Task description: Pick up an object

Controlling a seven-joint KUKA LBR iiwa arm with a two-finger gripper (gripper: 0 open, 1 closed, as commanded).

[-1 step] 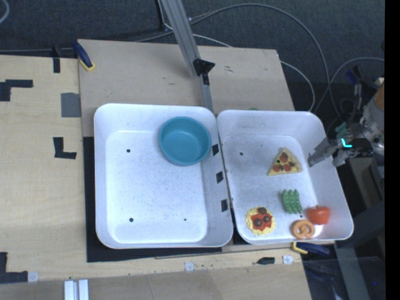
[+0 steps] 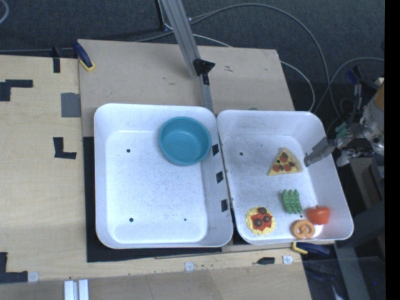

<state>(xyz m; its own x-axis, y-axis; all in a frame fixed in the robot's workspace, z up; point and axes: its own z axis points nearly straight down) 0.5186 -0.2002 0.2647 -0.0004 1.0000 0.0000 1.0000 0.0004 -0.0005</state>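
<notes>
The right bin (image 2: 250, 127) holds a pizza slice toy (image 2: 284, 162), a green ridged piece (image 2: 291, 200), a round yellow tart with red dots (image 2: 260, 220), a red tomato-like toy (image 2: 319, 214) and an orange ring (image 2: 304, 229). A blue bowl (image 2: 184, 140) sits at the back of the left bin (image 2: 144, 211). My gripper (image 2: 326, 157) hangs over the right bin's right rim, to the right of the pizza slice and apart from it. Its fingers stand open with nothing between them.
A grey metal pole (image 2: 187, 39) slants down from the top to the gap between the bins. Cables run across the dark floor behind the bench. A yellow and blue clamp (image 2: 84, 58) sits at the bench's back left corner.
</notes>
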